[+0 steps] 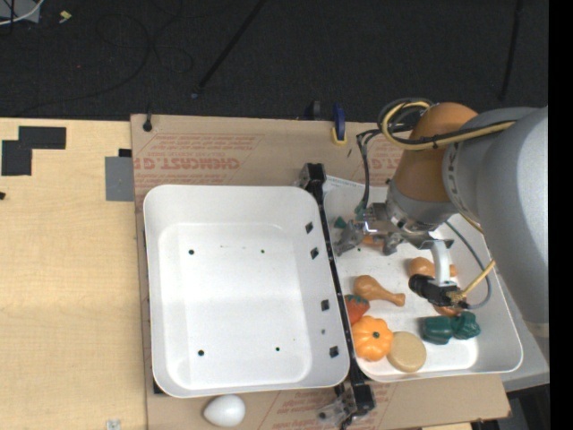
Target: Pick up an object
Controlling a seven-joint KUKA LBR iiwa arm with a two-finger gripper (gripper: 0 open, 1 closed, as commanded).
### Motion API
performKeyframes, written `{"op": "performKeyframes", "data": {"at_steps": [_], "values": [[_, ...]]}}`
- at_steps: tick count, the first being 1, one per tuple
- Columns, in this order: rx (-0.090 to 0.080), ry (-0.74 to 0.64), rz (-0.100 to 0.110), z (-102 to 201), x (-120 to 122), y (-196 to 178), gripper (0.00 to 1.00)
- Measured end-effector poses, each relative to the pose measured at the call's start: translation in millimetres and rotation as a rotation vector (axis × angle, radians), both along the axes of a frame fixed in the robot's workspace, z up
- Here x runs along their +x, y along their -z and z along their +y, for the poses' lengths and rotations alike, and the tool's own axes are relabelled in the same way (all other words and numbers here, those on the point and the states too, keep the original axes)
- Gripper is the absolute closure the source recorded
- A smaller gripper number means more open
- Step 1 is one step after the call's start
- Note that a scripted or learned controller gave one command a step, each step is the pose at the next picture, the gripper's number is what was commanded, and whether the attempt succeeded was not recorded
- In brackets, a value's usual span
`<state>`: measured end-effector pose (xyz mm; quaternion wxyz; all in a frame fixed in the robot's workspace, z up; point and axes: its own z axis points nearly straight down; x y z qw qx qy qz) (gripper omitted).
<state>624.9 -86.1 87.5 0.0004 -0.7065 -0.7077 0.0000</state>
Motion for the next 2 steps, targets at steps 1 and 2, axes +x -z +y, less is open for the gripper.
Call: {"op": "performKeyframes", "data": {"at_steps": [1, 2], "values": [[0.001, 0.002, 0.006, -0.9, -2.4, -9.2, 1.00], [0.000, 0.006, 0.004, -47.6, -36.0, 0.1, 1.00]]}}
